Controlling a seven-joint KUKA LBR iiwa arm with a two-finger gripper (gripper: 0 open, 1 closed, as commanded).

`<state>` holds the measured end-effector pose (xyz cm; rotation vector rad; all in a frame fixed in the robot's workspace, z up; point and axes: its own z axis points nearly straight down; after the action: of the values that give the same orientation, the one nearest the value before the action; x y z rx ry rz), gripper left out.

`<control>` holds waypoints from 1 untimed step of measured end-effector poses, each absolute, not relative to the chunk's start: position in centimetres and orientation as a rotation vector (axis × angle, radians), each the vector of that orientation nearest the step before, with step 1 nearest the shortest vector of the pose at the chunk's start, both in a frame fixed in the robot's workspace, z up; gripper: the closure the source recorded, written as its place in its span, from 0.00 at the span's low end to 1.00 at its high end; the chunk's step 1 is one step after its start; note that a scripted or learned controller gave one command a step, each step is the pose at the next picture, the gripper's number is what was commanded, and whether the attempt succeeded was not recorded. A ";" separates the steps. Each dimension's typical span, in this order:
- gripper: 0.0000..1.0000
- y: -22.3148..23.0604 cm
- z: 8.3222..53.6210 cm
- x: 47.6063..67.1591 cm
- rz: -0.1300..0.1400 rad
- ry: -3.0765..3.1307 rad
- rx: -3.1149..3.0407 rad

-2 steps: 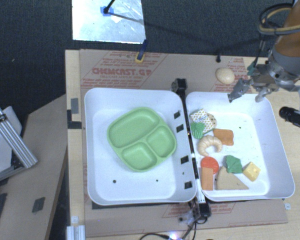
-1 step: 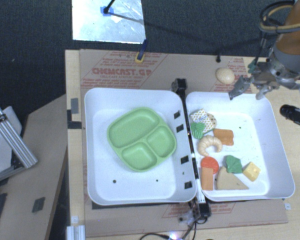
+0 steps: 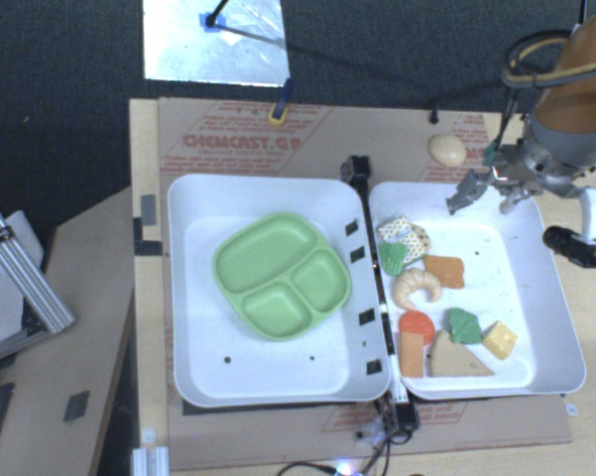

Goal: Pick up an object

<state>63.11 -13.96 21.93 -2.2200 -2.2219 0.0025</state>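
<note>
Hanging over the far edge of the right bin, the gripper has its two dark fingers spread apart with nothing between them. One fingertip points down toward the bin's far left corner, the other sits nearer the far rim. Above the fingers, the grey wrist runs up to the orange band of the arm, with cables looping over it.

Just beyond the bin, on the cardboard sheet near the gripper, lies a pale egg.

Inside the right bin the toy food sits well clear of the fingers, bunched along the left wall and the near side: a patterned pouch with a green leafy piece against it, an orange block, a croissant, a red tomato slice over an orange stick, a tan bread wedge, a green pepper piece and a yellow cheese cube.

Left bin holds a green divided plate, lying flat near its middle. Black clips line the seam between the two bins.
</note>
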 end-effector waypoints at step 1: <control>0.00 -14.4 15.9 62.5 0.003 -2.220 -2.219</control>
<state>62.54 -14.40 15.89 -2.2190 -2.2201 0.0032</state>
